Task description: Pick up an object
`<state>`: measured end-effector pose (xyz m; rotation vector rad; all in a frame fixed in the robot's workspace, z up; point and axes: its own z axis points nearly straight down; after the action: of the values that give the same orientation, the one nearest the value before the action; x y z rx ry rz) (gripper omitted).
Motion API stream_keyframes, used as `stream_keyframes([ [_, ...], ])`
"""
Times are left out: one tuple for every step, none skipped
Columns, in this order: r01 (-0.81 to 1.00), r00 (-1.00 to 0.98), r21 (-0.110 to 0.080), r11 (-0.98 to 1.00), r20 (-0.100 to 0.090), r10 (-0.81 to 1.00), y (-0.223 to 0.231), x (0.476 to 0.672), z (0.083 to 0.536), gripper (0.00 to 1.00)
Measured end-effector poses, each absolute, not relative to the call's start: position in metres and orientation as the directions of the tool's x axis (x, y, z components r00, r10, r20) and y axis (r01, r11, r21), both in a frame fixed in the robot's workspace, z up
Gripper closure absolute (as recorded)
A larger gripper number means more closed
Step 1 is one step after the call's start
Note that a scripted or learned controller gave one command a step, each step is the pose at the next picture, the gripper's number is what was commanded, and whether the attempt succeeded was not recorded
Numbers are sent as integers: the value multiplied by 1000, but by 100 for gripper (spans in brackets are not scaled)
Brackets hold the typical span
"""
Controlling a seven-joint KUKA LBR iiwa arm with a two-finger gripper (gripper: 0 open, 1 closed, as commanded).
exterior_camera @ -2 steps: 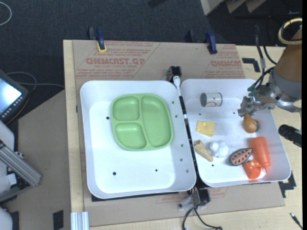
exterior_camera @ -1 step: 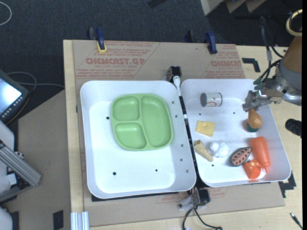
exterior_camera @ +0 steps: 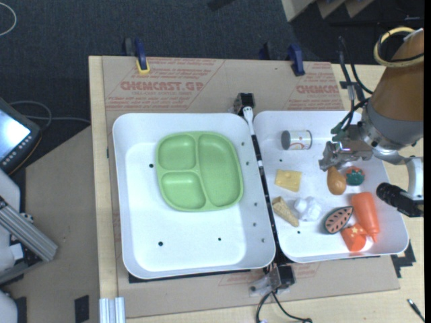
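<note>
The right bin [exterior_camera: 289,244] holds several small items. Among them are a grey and clear cylinder [exterior_camera: 296,139], a yellow cheese block [exterior_camera: 288,180], a tan bread wedge [exterior_camera: 285,211] and a white crumpled piece [exterior_camera: 310,208]. A brown egg-shaped object [exterior_camera: 336,180], a small green and red piece [exterior_camera: 355,175], a dark oval with orange stripes [exterior_camera: 337,219] and an orange bottle [exterior_camera: 364,222] lie there too. My gripper [exterior_camera: 335,156] hangs over the bin's right half, just above the brown egg-shaped object. Whether it touches that object is unclear.
The left bin [exterior_camera: 135,200] holds a green divided plate [exterior_camera: 200,170]. A black hinge strip [exterior_camera: 259,173] runs between the bins. The arm's grey and orange body [exterior_camera: 399,99] covers the right bin's far right corner. Blue clamps [exterior_camera: 295,59] sit at the board's back edge.
</note>
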<state>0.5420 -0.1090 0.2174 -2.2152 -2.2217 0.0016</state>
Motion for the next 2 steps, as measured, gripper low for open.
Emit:
stream_keyframes([
  [1000,-4,-4,4,3,1000,-60,507,228,100],
  [1000,-3,-3,3,2,1000,-31,491,235,100],
])
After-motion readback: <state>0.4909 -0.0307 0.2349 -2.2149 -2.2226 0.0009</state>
